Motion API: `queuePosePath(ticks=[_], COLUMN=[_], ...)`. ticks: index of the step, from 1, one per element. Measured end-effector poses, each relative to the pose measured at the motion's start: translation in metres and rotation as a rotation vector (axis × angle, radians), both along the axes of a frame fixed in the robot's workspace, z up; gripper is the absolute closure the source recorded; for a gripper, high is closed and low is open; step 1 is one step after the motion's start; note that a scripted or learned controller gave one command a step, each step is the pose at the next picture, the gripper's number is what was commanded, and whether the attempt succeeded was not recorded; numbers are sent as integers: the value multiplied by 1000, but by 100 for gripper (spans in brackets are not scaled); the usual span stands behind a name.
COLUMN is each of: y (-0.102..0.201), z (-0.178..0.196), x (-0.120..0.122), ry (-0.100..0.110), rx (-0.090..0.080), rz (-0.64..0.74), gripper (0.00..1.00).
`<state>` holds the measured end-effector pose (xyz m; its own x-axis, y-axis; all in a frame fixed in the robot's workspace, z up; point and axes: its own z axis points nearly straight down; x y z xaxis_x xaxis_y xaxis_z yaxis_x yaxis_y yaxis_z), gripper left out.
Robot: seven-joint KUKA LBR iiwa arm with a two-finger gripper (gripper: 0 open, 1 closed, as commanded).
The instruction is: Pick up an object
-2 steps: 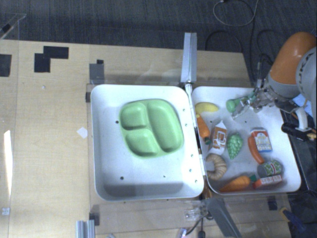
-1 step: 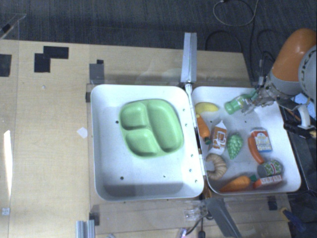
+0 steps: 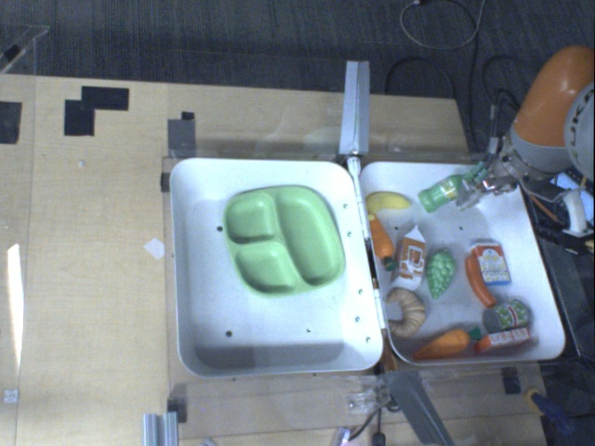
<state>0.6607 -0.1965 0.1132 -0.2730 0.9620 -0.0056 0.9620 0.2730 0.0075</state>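
Wood bench (image 3: 84, 277) w/ two white bins side by side. Near edge of the right bin (image 3: 544, 291): a toy carrot (image 3: 444, 344), a small can (image 3: 507, 315), a bagel-like ring (image 3: 407, 310). A bit farther: a green pea pod (image 3: 441, 272), a little carton (image 3: 411, 258), a hot dog (image 3: 478, 282) just beside a small box (image 3: 494, 262), and another carrot (image 3: 381, 238) by the bin wall. Left bin (image 3: 191, 249) holds a green plate w/ 3 sections (image 3: 284, 238). Farther back in the right bin lies a yellow lemon (image 3: 388, 202). Farthest is the green bottle (image 3: 444, 192), lying sideways up near the bin's back-right part, its one end between the fingers of the gripper (image 3: 483, 183). So the jaws look shut on the bottle, but only at its tip. What could go wrong: the grab is at the very end, so the long bottle could tip, swing or slip out & drop on the lemon or carton. Arm comes in from the right, orange band up top, wrist bent low, fingers pointing left.
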Motion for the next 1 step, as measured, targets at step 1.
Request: queuePosePath(ticks=[1], y=[55], z=[136], x=[11], ry=[-3], rx=[2], rz=[-2], gripper=[100])
